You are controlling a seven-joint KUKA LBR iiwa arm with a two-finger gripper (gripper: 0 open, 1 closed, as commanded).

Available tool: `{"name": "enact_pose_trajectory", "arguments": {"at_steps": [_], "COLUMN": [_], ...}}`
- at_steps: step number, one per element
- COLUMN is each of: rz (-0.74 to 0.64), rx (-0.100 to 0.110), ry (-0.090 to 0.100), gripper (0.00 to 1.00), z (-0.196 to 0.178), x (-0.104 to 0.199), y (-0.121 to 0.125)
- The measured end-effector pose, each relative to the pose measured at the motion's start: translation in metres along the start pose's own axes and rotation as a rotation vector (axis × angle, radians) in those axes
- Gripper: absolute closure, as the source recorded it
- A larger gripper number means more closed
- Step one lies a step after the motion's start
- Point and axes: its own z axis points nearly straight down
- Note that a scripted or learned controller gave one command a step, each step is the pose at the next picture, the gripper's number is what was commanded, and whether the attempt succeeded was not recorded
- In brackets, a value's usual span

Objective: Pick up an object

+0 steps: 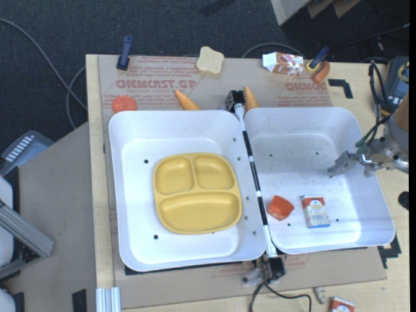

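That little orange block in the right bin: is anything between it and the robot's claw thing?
Nothing visible blocks it. The end effector hovers over the right bin, up and to the right of the orange block. The bin floor between them is bare. The small red-and-white box lies just right of the block, slightly apart, beside the straight path.

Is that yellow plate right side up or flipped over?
Right side up. The plate lies flat in the left bin, its three hollow compartments facing up.

I see the bench carrying two white bins: left bin, right bin. Along its upper edge lie a bread slice, a blue clip and a small carton.
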Motion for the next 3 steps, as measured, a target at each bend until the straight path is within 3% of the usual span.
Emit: {"name": "enact_pose_trajectory", "arguments": {"at_steps": [1, 2, 3], "rz": [-0.003, -0.001, -0.002], "rx": [0.002, -0.001, 0.002], "ry": [0.003, 0.000, 0.003], "gripper": [0.00, 0.00, 0.00], "z": [0.079, -0.037, 0.079], "x": [0.072, -0.005, 0.079], "y": [0.029, 0.064, 0.043]}}
